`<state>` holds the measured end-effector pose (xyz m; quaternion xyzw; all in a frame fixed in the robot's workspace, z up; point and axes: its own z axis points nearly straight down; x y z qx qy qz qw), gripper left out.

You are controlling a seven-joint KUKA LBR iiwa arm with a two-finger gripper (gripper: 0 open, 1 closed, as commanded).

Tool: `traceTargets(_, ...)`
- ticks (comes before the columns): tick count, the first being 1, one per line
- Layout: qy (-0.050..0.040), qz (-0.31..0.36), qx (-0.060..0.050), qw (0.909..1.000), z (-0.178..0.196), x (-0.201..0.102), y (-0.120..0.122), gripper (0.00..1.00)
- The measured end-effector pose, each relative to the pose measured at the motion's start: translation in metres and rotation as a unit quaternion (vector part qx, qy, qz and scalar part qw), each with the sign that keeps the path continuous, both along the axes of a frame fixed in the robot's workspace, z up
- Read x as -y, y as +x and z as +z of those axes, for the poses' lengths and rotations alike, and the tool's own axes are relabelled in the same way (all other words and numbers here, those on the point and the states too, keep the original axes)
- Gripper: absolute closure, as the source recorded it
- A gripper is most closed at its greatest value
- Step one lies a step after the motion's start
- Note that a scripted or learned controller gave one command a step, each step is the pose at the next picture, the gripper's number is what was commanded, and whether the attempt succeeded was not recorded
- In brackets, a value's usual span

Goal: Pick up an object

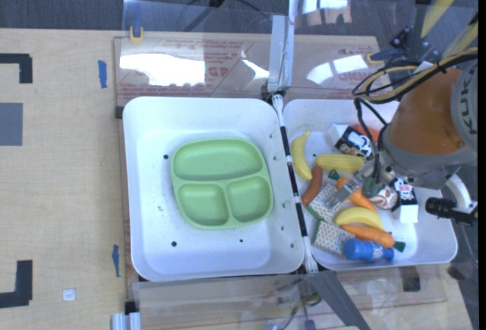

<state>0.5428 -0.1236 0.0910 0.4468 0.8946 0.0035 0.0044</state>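
The right bin holds a heap of toy food. One yellow banana lies by the bin's left wall, a second banana is just right of it, and a third banana is lower down. An orange carrot rests above a blue toy at the front. My gripper hangs low over the middle of the heap, right above a small carrot. The grey and orange wrist hides what lies behind it.
The left bin holds a green divided plate. A patterned card, a black-and-white packet and a white block are also in the right bin. Clear panels stand behind both bins, and cables loop near the wrist.
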Motion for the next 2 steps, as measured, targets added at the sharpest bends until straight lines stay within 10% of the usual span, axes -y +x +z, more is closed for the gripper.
traceTargets(1, -0.0024, -0.002, 0.007, 1.0000, 0.011, 0.002, 0.004, 1.00)
traceTargets(2, -0.0008, -0.009, -0.007, 0.9999, 0.090, -0.039, 0.015, 1.00)
